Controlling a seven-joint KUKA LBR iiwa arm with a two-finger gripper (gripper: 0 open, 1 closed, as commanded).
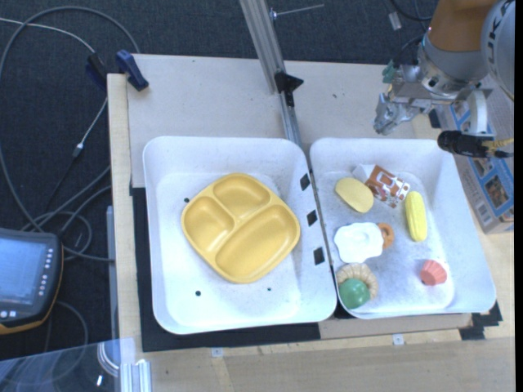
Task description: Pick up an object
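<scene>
The gripper (391, 121) hangs above the bench behind the right bin (470, 243), fingers slightly parted, pinching nothing; in that bin lie six small things — a yellow lemon (354, 194), corn cob (416, 216), white piece (359, 242), red piece (433, 273), green-topped item (355, 288), wrapped snack (386, 184); the left bin (163, 219) bears one yellow divided plate (239, 227).

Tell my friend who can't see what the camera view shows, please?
A robot gripper hangs over the bench just behind the right white bin, which holds small toy foods, among them a yellow corn cob and a fried egg. The left bin holds a yellow divided plate.
</scene>
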